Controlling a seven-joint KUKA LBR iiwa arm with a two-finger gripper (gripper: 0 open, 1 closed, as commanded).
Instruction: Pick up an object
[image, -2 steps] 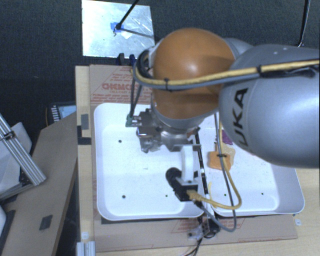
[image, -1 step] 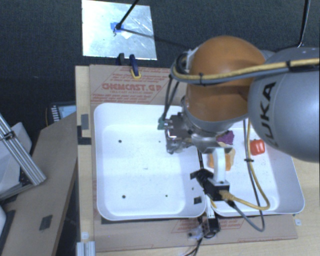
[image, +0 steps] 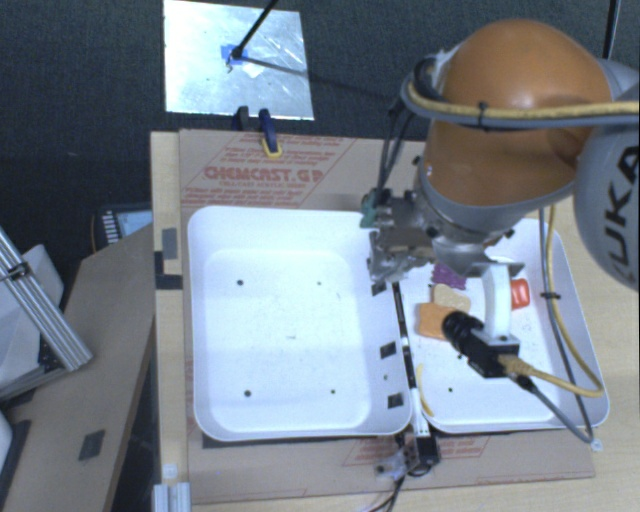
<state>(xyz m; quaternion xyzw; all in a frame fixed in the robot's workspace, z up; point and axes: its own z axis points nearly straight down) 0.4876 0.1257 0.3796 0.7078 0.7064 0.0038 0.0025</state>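
Note the two shallow white plastic bins on the table: the smooth left bin (image: 280, 330) and the right bin (image: 500, 400). In the right bin, beside the divider, lie a flat orange-tan block (image: 432, 320), a purple piece (image: 447, 274) and a small red item (image: 520, 293). The grey-and-orange arm (image: 500, 120) hangs over them. You cannot tell the jaws' state.

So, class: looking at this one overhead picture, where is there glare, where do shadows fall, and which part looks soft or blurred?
Camera view: the foil sheet at the top glares bright; the left bin is evenly lit, with soft shadow along its rim; the arm looms close and slightly soft, shading the right bin beneath it; the small orange block there looks fuzzy.
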